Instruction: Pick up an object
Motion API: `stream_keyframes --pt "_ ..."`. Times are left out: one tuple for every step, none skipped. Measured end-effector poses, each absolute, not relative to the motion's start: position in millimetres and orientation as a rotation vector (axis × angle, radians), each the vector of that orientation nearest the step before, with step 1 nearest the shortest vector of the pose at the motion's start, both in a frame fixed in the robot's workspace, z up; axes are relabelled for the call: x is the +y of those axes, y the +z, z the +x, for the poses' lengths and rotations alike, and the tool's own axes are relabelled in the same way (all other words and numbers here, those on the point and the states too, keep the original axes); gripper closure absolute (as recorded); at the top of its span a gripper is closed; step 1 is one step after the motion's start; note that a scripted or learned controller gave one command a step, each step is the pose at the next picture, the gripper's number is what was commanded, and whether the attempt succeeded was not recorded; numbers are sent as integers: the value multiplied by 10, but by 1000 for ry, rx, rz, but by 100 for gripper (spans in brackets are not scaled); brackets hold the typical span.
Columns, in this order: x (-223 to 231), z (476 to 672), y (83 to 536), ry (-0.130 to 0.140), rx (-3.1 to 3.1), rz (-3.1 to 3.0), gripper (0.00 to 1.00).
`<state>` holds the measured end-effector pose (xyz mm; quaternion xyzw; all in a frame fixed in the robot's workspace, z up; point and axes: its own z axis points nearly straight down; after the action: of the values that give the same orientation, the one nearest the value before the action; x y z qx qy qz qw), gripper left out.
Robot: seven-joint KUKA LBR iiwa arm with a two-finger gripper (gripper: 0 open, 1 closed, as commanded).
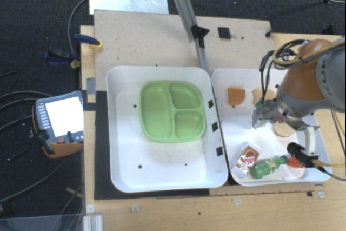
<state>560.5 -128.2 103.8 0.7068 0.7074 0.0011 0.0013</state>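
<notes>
An overhead, slanted look at a wooden bench (162,35) carrying two shallow white bins side by side. The left bin (124,170) holds a pale green divided plate (173,111) with three compartments, lying flat near the bin's middle. The right bin (223,79) holds several small items: a small orange-brown piece (236,97) toward the far side, a second tan piece (258,96) just right of it and partly behind dangling cables, a round pale disc (282,129) close under the arm, a small carton with a red and white label (248,158) near the front edge, and a green bottle (268,166) lying on its side just right of the carton. A small orange-red object (294,162) lies just past the bottle's narrow end. The grey arm with its orange band (303,81) reaches in from the right and hangs over the right bin. Its gripper (260,116) sits low above the bin floor, between the tan piece and the pale disc; nothing can be seen held in it, and the view is too small and blurred to tell its state. Left of the bench, a handheld control pendant with a bright screen (62,121) rests on the dark floor among cables.
</notes>
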Motion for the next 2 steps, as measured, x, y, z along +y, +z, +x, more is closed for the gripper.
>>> stream_keyframes --pt "-1181 5652 1564 7 2223 2212 100" --pt "-1113 5724 2169 8 2223 2210 100"
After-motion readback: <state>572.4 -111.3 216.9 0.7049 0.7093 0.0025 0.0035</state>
